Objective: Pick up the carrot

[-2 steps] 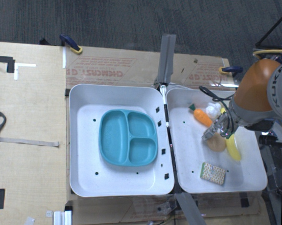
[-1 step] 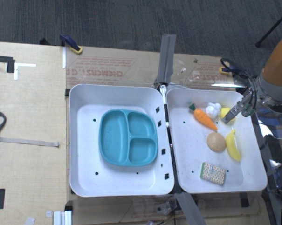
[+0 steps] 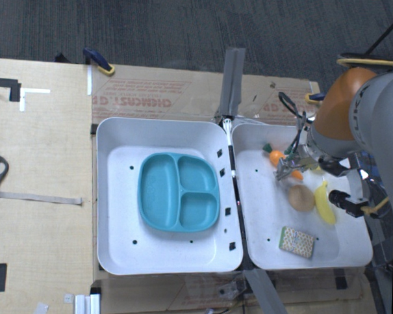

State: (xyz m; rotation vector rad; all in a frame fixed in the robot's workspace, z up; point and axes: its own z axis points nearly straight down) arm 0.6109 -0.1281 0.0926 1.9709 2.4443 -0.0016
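- One carrot (image 3: 275, 156) sits in the right bin (image 3: 348, 254), touching the gripper (image 3: 287, 171) at its tip.
- Can't tell if the jaws are clenched or released.
- Risk: it could roll off toward the potato (image 3: 301, 198) and banana (image 3: 324, 203) nearby.

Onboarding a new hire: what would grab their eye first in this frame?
The teal divided plate in the middle of the left bin. Then the grey arm with its orange band, reaching into the right bin, its gripper low by the orange carrot. Nearby lie a banana, a brown potato and a speckled sponge.
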